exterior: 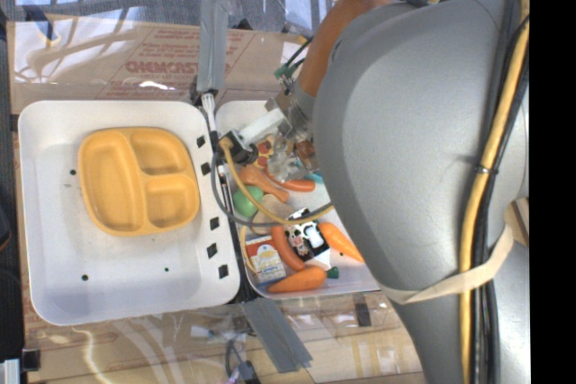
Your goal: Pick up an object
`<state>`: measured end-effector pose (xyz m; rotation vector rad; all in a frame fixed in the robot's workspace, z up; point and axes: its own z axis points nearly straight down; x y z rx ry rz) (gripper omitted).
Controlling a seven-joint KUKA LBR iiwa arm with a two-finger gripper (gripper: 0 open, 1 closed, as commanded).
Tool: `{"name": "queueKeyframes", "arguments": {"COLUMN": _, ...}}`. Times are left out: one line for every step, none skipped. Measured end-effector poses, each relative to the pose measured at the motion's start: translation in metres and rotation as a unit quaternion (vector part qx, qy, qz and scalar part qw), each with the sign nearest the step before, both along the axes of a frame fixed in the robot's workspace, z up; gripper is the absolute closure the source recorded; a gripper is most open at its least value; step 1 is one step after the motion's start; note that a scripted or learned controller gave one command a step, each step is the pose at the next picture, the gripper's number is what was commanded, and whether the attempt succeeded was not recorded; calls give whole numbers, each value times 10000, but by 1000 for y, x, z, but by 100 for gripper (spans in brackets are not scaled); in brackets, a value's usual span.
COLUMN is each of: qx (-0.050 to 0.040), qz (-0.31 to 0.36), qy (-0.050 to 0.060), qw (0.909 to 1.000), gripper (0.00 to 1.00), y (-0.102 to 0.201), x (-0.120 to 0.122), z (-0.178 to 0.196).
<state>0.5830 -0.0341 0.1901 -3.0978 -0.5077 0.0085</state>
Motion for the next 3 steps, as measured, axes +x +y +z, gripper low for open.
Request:
{"name": "queueKeyframes", "arguments": {"qx": 15, "qz": 911, "qy": 11, "qw": 9958, "gripper": 100, "y": 73, "x": -12, "z": 0}}
{"name": "queueKeyframes", "arguments": {"qx": 3, "qz": -223, "qy": 15, "qw": 9998, "gripper": 100, "y": 34, "x": -47, "z": 0}}
{"name": "queueKeyframes", "arguments": {"qx": 2, "qz": -577, "qy": -3, "qw": 9983, "gripper": 100, "y": 39, "x": -107, "z": 41}}
